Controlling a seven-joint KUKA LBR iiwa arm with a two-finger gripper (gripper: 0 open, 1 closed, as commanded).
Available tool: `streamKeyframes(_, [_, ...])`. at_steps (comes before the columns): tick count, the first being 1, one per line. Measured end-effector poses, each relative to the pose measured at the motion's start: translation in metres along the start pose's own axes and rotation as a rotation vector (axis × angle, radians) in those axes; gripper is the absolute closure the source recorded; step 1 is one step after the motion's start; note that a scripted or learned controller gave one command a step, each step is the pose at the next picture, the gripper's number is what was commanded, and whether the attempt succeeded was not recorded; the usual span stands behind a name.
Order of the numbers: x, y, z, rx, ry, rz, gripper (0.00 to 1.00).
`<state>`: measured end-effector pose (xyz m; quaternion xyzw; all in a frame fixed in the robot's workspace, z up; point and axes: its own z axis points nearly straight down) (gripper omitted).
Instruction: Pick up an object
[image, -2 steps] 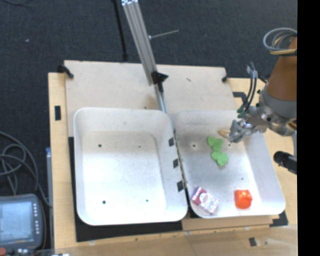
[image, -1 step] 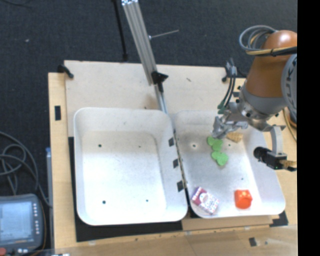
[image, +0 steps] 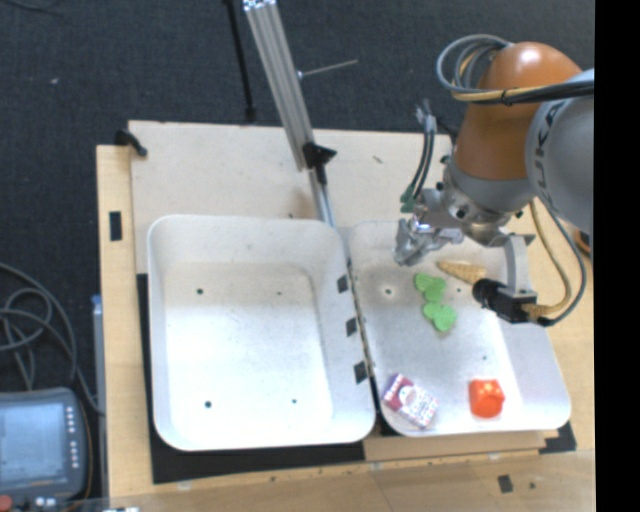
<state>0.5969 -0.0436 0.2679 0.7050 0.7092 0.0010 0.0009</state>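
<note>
Your gripper (image: 412, 243) hangs over the far-left part of the right bin (image: 530, 385), and you cannot tell from this slanted view how its tips stand; nothing shows caught there, so count it as carrying nothing; the step in hand looks like the approach, with no pick made yet; nearest below it lie the green pieces (image: 434, 302), two lumps close together on the bin floor, just toward you from the tool; a tan cone (image: 461, 269) lies just beside the wrist, partly under it; farther toward you sit an orange block (image: 486, 398) and a red-and-white packet (image: 411, 401), the packet close to the bin's near-left wall; the left bin (image: 170, 300) offers no target; your next move probably calls for centring over one green piece and coming straight down, since the pair sit close enough that the tool may nudge the other
</note>
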Motion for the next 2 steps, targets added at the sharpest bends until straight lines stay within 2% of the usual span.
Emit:
streamKeyframes(1, [0.054,0.018,0.015,0.000,0.000,0.000,1.00])
streamKeyframes(2, [0.108,0.035,0.009,0.000,0.001,-0.001,1.00])
